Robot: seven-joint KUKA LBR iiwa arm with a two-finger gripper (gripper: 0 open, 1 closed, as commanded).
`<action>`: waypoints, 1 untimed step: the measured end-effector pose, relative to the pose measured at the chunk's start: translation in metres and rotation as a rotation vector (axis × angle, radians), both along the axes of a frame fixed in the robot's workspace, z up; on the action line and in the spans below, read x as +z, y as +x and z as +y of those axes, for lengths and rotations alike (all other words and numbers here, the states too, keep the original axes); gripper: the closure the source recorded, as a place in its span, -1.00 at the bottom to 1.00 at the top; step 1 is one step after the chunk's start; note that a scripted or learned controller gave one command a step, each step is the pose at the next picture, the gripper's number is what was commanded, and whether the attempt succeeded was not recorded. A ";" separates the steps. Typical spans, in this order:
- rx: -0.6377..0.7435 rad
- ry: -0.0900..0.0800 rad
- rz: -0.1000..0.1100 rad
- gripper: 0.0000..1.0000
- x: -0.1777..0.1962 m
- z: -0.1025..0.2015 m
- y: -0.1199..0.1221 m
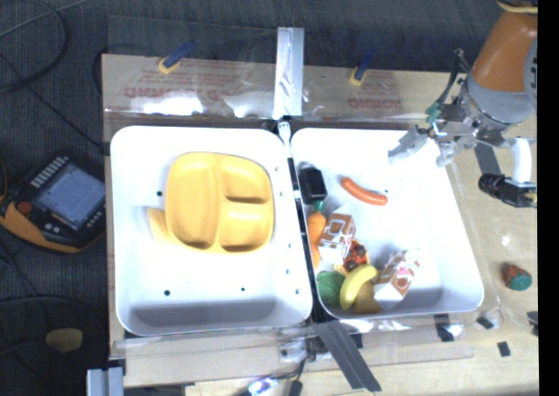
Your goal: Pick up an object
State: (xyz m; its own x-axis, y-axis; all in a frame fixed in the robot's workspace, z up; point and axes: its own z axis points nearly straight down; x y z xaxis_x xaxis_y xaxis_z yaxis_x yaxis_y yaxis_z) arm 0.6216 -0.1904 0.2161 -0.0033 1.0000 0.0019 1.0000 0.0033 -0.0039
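Observation:
My gripper [424, 151] hangs over the far right part of the right bin [437, 237], open with nothing between its fingers. An orange sausage [364, 192] lies just left of and below it, apart from it. Along the bin's left side and front lie a black block [312, 182], a carrot [316, 226], a printed carton [337, 237], a banana [358, 283], a green piece [329, 286] and a small carton [397, 274], packed closely together.
The left bin [140, 281] holds a yellow divided tray [218, 200]. A metal divider [290, 62] stands between the bins at the back. A small red and green object [517, 277] lies on the bench right of the bins. A handheld pendant [57, 202] rests on the floor at left.

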 end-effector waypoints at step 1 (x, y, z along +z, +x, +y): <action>0.254 -0.001 -0.002 -1.00 -0.123 0.025 -0.004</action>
